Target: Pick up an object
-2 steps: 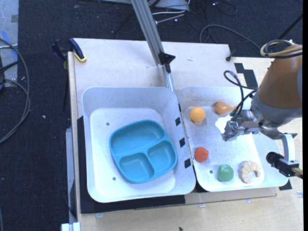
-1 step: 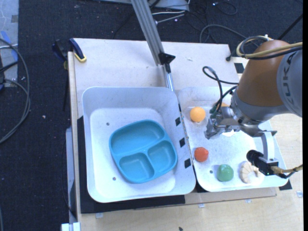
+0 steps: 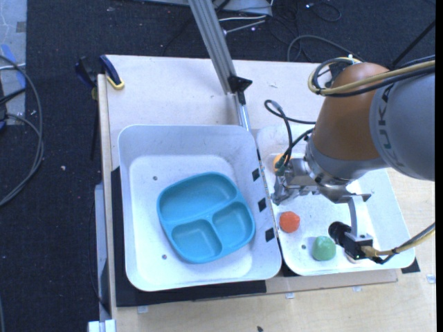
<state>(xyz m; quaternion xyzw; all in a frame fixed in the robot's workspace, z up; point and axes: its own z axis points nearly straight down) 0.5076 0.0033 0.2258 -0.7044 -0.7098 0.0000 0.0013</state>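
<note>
In the right bin [image 3: 387, 206], a small orange-red object [image 3: 288, 221] lies near the left wall. A green rounded object [image 3: 322, 247] lies near the front edge. My gripper [image 3: 280, 189] hangs over the left side of this bin, just above and slightly left of the orange-red object. The grey and orange wrist [image 3: 346, 126] covers the middle of the bin. A small yellow-orange patch [image 3: 279, 161] shows beside the gripper body; I cannot tell what it is.
The left bin [image 3: 138, 151] holds a blue divided plate [image 3: 205, 216]. A slanted metal pole [image 3: 216, 40] comes down to the gap between the bins. Black cables [image 3: 291, 126] and a black fitting [image 3: 349, 241] hang by the arm.
</note>
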